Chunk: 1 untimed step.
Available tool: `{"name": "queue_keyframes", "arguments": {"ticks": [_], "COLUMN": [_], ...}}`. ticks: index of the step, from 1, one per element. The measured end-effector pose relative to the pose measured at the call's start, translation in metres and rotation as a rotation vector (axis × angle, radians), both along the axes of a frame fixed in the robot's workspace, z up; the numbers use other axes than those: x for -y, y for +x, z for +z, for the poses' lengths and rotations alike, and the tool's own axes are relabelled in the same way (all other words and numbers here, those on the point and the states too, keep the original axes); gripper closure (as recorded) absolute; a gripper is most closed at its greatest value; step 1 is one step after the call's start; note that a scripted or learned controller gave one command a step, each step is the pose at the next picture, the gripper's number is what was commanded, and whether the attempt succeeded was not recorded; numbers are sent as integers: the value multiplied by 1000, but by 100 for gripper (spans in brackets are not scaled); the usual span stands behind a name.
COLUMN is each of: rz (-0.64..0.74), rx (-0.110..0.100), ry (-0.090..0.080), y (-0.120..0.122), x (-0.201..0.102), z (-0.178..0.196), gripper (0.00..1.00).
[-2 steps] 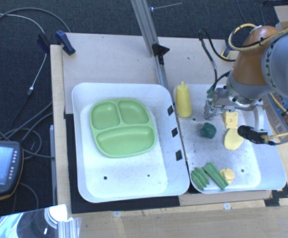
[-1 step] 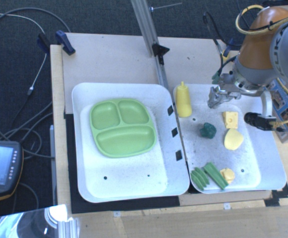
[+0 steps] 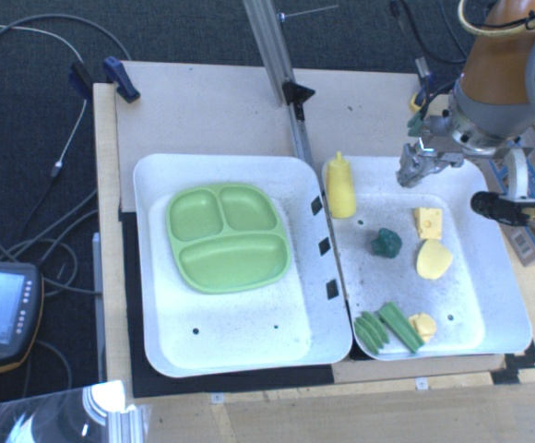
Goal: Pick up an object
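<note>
The right bin [image 3: 489, 284] holds a yellow bottle [image 3: 340, 186] at its far left corner, a dark green lump [image 3: 386, 243] in the middle, a yellow cheese-like wedge [image 3: 427, 222], a pale yellow rounded piece [image 3: 433, 260], green bean pods [image 3: 387, 329] at the front and a small yellow piece [image 3: 423, 326] beside them. My gripper [image 3: 417, 170] hangs over the far side of this bin, above and behind the cheese wedge, with nothing seen between its fingers.
The left bin [image 3: 157, 321] carries a green divided plate [image 3: 228, 236]. A metal pole [image 3: 267, 26] rises from between the bins at the back. Blue clamps [image 3: 120, 77] sit on the bench's far left corner. A monitor [image 3: 0, 312] stands off the bench at left.
</note>
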State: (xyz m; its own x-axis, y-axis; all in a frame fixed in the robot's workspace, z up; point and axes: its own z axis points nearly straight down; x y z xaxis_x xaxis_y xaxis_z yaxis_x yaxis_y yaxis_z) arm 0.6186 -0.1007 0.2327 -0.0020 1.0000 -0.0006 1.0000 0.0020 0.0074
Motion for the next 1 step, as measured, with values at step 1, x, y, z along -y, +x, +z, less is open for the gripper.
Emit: {"name": "queue_keyframes", "arguments": {"ticks": [1], "rz": [-1], "rx": [2], "ry": [-1], "y": [-1], "x": [4], "z": [65], "gripper": [100]}}
